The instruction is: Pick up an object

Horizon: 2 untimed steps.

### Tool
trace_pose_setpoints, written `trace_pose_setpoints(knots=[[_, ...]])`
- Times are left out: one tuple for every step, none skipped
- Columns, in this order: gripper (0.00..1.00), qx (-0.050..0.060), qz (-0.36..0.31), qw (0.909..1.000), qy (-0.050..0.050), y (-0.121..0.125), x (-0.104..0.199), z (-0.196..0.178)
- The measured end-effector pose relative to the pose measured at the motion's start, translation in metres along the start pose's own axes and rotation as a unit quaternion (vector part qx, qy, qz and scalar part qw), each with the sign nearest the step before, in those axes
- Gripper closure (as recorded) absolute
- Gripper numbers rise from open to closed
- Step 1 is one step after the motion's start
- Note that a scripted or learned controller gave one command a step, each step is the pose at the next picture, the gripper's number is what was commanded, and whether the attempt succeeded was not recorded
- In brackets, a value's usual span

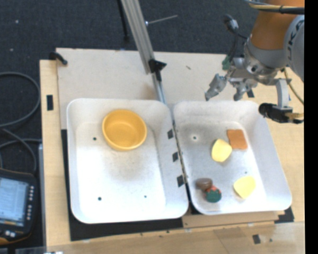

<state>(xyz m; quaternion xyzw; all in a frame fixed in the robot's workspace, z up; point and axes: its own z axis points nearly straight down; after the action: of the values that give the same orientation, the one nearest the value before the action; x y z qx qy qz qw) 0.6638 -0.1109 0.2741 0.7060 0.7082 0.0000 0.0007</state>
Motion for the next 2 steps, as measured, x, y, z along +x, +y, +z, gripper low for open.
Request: trace_pose_setpoints(knots=[[0.00,0.000,0.000,1.0000,0.000,0.000,0.000,0.000],[0.00,0.003,0.002,1.0000,-0.001,0.000,-0.008,0.061]])
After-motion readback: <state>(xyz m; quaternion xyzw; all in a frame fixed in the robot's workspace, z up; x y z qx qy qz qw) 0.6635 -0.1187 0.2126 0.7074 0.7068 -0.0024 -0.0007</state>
